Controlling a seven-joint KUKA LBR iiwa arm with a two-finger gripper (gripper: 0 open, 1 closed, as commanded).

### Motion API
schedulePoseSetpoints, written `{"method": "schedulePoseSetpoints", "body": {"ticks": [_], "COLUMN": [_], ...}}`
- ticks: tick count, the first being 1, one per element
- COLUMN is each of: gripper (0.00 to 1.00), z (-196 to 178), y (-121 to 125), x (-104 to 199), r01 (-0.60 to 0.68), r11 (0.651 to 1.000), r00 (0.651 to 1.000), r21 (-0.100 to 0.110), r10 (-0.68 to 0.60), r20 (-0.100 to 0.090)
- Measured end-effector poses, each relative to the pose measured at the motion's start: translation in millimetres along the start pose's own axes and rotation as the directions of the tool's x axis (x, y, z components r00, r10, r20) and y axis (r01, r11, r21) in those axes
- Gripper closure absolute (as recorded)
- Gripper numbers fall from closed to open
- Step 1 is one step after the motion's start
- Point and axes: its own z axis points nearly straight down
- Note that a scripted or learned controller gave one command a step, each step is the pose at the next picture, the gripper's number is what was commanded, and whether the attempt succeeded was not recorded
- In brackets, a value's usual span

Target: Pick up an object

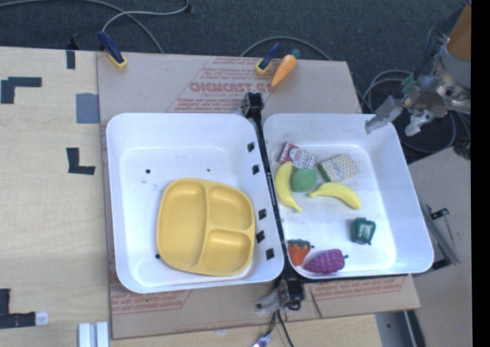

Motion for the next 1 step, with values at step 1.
{"method": "schedulePoseSetpoints", "body": {"ticks": [1], "gripper": [0.00], "z": [177.2], "y": [47.5], "x": [29.7], "r01": [0.002], "r11": [1.000], "r00": [1.000], "r21": [-0.003], "r10": [-0.002], "r20": [0.001]}}
